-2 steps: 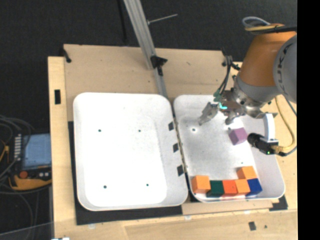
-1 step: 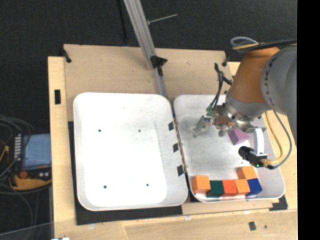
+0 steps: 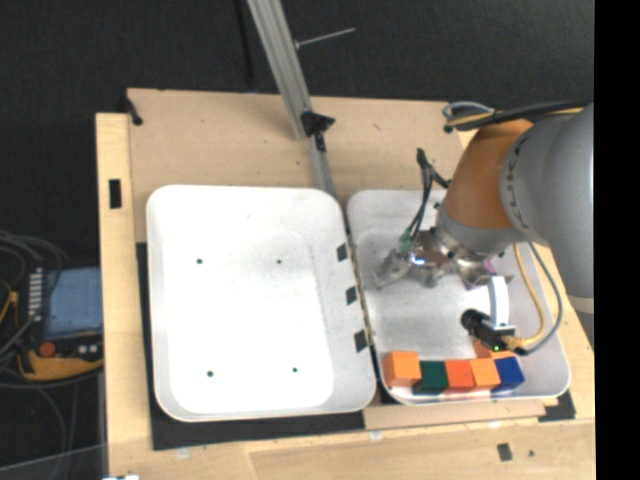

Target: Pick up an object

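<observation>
Hovering low in right bin [image 3: 400,218]: gripper [image 3: 432,260], finger state impossible to tell, nothing visibly pinched; row of blocks [image 3: 455,373] well below it along the near wall, orange, green, orange, orange, blue, likely targets.

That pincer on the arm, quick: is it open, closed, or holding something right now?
Pincer: cannot be told; it hangs low over the right bin, well above the row of coloured blocks along the near wall.
</observation>
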`<action>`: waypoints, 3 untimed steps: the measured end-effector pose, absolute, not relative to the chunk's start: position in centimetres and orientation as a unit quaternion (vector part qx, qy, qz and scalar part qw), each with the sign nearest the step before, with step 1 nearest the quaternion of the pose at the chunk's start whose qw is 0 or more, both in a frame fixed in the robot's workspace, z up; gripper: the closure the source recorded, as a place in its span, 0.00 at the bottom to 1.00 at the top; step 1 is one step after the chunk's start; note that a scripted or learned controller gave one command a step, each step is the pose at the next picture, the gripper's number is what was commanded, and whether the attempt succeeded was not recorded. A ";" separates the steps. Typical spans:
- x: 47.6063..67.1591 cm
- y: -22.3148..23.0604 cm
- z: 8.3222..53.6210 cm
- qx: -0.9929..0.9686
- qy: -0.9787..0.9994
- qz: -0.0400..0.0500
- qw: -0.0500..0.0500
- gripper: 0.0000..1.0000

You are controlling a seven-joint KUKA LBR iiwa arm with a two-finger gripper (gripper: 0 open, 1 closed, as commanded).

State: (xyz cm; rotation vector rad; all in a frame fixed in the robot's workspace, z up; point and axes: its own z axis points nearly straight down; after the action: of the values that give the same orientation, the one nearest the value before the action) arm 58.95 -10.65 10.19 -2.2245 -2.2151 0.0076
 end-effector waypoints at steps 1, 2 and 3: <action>59.2 -10.6 11.6 -0.712 -0.702 -0.002 -0.001 1.00; 58.6 -10.9 16.3 -0.709 -0.705 -0.002 -0.002 1.00; 59.2 -11.7 22.3 -0.707 -0.707 -0.002 -0.003 1.00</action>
State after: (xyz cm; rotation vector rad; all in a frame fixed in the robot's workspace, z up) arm 59.24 -11.73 22.33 -2.2256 -2.2267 -0.0070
